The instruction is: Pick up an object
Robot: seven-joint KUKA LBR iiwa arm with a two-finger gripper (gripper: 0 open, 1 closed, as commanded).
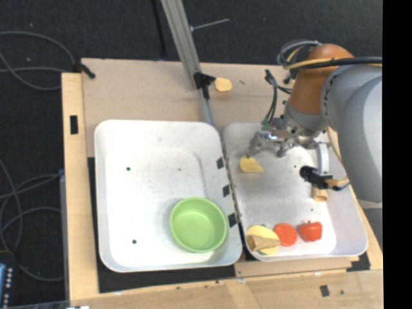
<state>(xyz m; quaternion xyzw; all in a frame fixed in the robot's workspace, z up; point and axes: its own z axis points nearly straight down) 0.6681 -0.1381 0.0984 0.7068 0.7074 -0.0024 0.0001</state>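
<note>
One yellow wedge (251, 165) is lying lengthwise left-to-right in the right bin (344, 234); the end effector (267, 145) is hovering beside it, spread, empty.

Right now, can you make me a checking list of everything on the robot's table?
Surface: tan bench bearing a white left bin and a white right bin.
Job's things: right bin holds a yellow wedge, a yellow-and-tan piece, an orange ball and a red piece; left bin holds a green bowl.
Clutter: small yellow piece on the bench beyond the bins.
Gripper: gripper over the right bin, beside the yellow wedge.
Cables: loose cables on the dark floor.
Surroundings: metal pole behind the bins.
</note>
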